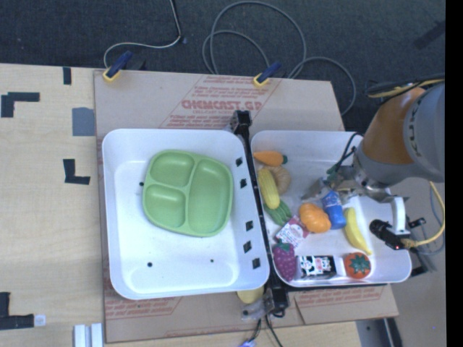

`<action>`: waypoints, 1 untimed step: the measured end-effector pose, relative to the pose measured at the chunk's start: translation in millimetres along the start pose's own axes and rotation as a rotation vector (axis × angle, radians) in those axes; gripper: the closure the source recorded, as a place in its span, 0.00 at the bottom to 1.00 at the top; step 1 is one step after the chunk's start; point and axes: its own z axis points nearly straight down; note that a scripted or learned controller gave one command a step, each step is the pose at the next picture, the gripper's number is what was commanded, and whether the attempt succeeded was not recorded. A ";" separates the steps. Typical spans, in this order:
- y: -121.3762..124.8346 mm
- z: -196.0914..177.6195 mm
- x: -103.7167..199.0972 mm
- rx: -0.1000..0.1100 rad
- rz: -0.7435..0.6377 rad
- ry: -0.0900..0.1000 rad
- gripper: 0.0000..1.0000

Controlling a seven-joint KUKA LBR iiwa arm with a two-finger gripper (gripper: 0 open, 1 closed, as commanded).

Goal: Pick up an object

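Note:
My gripper (330, 189) hangs low in the right bin (311, 140), under the grey and orange arm (396, 139) that comes in from the right. It is directly above a small blue bottle (333, 210) and an orange fruit (315, 218). Around them lie a banana (356, 230), a red tomato (357, 264), a black and white carton (317, 267), purple grapes (284, 260), a pink packet (291, 233), a corn cob (268, 187) and a carrot (268, 157). Nothing shows lifted off the bin floor.
The left bin (123, 266) holds a green divided plate (188, 192). A black divider (249, 194) runs between the bins. Cables (253, 27) loop on the dark floor behind the bench. A yellow clamp (249, 295) sits at the front edge.

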 end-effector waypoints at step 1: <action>2.1 -9.9 -0.7 -0.002 0.000 -0.003 1.00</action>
